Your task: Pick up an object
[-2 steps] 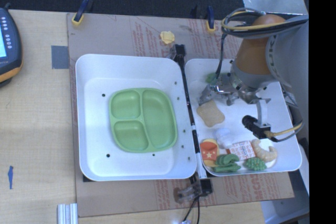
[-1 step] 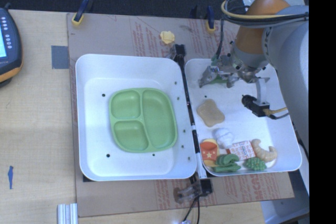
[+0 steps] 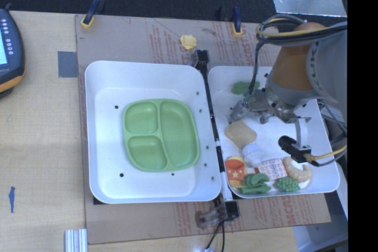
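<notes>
End effector [image 3: 255,110] seen just above tan bread piece [image 3: 240,133], which lies below-left of it, long axis slanted; jaw state cannot be told.

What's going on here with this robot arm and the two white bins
A grey robot arm with an orange band reaches in from the right, with its gripper low over the right bin. That bin holds a heap of small things, among them a tan piece just below the gripper and some green toy vegetables at the near edge. Nothing shows between the fingers, so no pick yet. The left bin holds a green divided plate.
</notes>
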